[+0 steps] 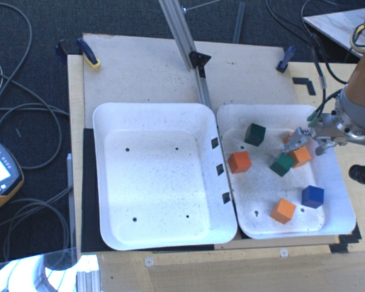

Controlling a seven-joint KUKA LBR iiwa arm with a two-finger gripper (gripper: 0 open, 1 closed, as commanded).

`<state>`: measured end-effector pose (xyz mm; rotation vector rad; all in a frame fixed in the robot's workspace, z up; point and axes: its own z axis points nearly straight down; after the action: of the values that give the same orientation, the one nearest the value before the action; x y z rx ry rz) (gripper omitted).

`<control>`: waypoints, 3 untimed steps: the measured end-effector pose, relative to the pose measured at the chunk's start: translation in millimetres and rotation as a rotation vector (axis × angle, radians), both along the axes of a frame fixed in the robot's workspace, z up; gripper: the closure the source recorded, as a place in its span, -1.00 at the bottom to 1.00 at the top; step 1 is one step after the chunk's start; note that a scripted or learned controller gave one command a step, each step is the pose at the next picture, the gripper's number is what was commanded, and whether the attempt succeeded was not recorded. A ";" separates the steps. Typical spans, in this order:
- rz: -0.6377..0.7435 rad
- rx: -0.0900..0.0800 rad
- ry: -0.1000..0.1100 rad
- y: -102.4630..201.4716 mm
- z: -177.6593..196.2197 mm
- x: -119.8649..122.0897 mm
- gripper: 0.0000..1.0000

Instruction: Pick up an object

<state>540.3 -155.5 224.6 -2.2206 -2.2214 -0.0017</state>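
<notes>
Right shallow white plastic bin (pixel 328 224) holds six small cubes: dark green (pixel 254 134), dark green (pixel 282 163), red-orange (pixel 239 162), orange (pixel 301 156), orange (pixel 283 210), blue (pixel 312 196). Left shallow white plastic bin (pixel 109 163) sits beside it on the tabletop (pixel 140 72). End effector (pixel 299 136) is low at the right bin's far right, just above the orange cube beside the green one; cannot tell its grip state.
</notes>
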 end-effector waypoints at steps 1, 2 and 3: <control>0.004 -0.001 -0.001 10.2 -38.3 67.1 -1.00; 0.006 -0.001 -0.011 84.5 116.8 52.8 -1.00; 0.001 -0.002 0.000 82.0 111.5 51.7 -1.00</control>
<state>592.0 -73.6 336.1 -2.2202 -2.2240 -0.0002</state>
